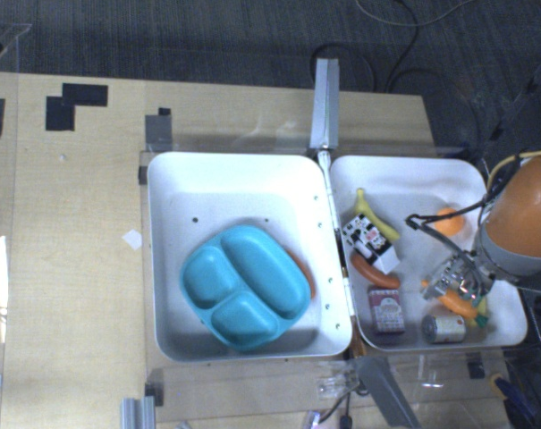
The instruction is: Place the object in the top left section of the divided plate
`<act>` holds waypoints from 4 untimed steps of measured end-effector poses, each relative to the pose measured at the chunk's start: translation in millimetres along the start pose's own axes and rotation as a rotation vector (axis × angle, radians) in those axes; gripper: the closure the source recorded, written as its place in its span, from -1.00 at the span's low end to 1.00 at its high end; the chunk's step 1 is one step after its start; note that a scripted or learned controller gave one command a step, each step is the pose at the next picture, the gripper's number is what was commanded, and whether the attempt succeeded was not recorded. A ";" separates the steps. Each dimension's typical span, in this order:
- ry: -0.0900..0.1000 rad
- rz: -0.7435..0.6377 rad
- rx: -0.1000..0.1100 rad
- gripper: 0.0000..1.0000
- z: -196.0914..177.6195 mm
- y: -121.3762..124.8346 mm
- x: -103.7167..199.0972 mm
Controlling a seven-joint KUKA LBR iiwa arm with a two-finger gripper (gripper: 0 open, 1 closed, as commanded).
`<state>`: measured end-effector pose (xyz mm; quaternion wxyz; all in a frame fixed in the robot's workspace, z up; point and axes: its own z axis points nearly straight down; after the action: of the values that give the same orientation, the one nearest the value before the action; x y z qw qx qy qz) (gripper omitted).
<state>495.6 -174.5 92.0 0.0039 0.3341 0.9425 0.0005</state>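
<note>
Orange carrot-shaped toy is lying near the right bin's right corner, beside a small silver can. I am hovering my gripper just above it; its opening I cannot tell. I am reaching to grasp; next calls for carrying it left to the blue divided plastic plate.

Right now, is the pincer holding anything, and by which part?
Cannot tell. The pincer sits low in the right bin, right by the carrot, but no object is visible between its tips.

Robotics lab — wooden bench with black marker patches, loose cables on dark carpet, metal framing
</note>
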 end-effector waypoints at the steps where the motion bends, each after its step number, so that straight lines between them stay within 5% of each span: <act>1: -0.002 0.000 -0.001 -1.00 -0.2 0.3 -0.6; 2: -0.002 0.239 0.000 -1.00 -69.9 -23.7 -20.9; 4: -0.001 0.239 0.001 -1.00 -69.6 -23.8 -20.8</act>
<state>496.3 -206.0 161.7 0.0044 0.4440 0.8960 0.0004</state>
